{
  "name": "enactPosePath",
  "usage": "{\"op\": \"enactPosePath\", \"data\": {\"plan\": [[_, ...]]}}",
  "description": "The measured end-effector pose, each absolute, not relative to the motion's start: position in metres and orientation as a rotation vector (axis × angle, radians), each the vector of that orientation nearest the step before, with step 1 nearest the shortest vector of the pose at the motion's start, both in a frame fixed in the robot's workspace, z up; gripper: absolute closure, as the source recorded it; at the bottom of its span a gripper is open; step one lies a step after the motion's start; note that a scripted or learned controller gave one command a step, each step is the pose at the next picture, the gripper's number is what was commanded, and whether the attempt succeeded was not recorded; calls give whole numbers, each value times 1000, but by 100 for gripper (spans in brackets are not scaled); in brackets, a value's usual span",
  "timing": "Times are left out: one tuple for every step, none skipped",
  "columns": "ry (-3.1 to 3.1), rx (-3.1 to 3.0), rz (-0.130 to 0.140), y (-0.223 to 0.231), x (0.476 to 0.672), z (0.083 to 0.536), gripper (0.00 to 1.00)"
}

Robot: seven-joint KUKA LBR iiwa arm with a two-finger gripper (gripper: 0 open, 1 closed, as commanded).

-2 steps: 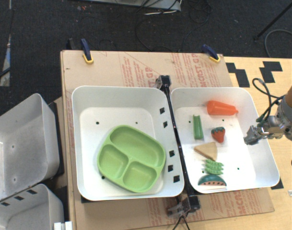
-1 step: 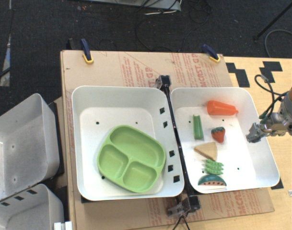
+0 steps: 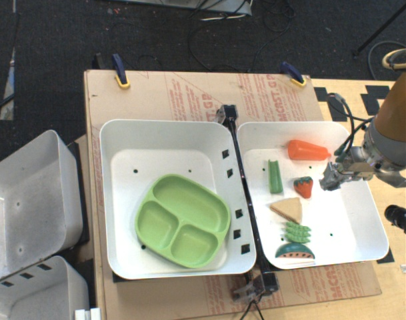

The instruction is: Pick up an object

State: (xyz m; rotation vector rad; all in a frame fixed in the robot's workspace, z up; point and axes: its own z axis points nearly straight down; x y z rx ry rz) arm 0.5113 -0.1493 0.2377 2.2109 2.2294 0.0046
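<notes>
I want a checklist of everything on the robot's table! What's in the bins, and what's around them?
Surface: cardboard-topped bench bearing two white bins.
Job's things: right bin holds orange carrot, green stick, strawberry, sandwich wedge, green pea pods, watermelon slice.
Clutter: green divided plate in left bin.
Grippers: gripper over right bin, beside strawberry.
Cables: black cables by the arm.
Surroundings: dark carpet, spare white bins at left.

bins (image 3: pixel 116 139): smooth white plastic, slightly glossy
green tray (image 3: pixel 181 220): matt plastic
tabletop (image 3: pixel 169 95): rough printed cardboard
carrot (image 3: pixel 307 151): smooth orange plastic, beside the fingers
</notes>
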Motion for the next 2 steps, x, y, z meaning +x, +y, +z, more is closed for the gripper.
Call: {"op": "enactPosePath", "data": {"plan": [[2230,2215,1,-103,526,227,100],[2231,2214,1,-54,533,222,100]]}}
